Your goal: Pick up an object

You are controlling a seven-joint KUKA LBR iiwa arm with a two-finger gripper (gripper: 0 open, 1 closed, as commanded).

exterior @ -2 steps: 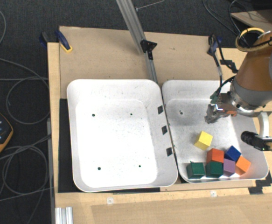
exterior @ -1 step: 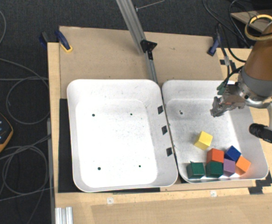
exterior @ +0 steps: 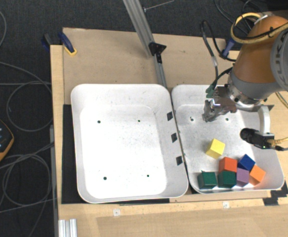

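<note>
A yellow block [exterior: 215, 148] lies alone in the middle of the right bin [exterior: 193, 132]. Along that bin's near edge sits a cluster: two green blocks [exterior: 208, 179], a red block [exterior: 227, 164], a purple block [exterior: 243, 175], a blue block [exterior: 246, 161] and an orange block [exterior: 257, 173]. My gripper [exterior: 210, 113] hangs over the far part of the right bin, beyond and slightly left of the yellow block. Nothing shows between its fingers.
The left bin [exterior: 84, 102] stands beside the right one, with small black clips [exterior: 173, 137] along the shared wall. A slanted metal rail [exterior: 144, 28] crosses the bench at the back. Cables lie on the floor to the left.
</note>
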